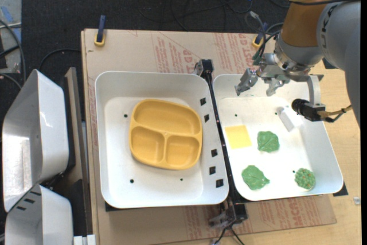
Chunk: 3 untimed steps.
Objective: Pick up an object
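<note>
A: Count with me, left to right. You have two white bins on the counter [155, 46]. The left bin [109, 140] carries one yellow tray [166, 133], moulded plastic with rounded corners and three compartments, lying flat near the middle.

B: And the right bin [330, 152]?

A: Five small things. One flat yellow square [238, 136] lies near its left wall. You see three green pieces: a leafy one [268, 141] just right of the square, another leafy one [254, 177] toward the near edge, and a knobbly, rounded one [304, 178] in the near right corner. One small white block [286, 119] lies tilted further back.

B: Where is the pincer?

A: Your pincer [261, 81] hangs over the far edge of the right bin, its two grey fingers spread apart with nothing between them. The white block lies nearest, down and to its right, apart from it. The square and the green pieces lie nearer the camera, all well clear of the fingers.

B: The arm?

A: Grey with an orange band [309, 8], reaching in from the right.
</note>
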Motion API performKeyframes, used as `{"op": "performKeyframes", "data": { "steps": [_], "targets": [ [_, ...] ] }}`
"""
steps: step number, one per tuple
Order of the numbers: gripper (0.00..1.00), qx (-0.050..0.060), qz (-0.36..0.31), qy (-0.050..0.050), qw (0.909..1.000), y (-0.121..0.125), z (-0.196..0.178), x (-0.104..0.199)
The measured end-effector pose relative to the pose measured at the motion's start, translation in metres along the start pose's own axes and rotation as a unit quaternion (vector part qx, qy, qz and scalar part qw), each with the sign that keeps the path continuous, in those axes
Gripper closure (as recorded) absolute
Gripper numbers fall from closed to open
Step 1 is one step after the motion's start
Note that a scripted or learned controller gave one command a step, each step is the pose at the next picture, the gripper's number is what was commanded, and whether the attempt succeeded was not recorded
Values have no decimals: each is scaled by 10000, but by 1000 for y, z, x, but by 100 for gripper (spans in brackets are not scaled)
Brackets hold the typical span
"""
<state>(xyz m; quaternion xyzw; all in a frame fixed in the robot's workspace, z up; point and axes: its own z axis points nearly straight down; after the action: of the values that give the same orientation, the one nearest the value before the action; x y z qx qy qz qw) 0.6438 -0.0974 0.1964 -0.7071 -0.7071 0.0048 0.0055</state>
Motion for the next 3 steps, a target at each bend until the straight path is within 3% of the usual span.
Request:
{"op": "performKeyframes", "data": {
  "steps": [1, 3],
  "targets": [
    [0, -70, -9, -4, 10000, 3, -9, 0],
    [0, -57, 4, -7, 10000, 8, 80, -3]
  ]
}}
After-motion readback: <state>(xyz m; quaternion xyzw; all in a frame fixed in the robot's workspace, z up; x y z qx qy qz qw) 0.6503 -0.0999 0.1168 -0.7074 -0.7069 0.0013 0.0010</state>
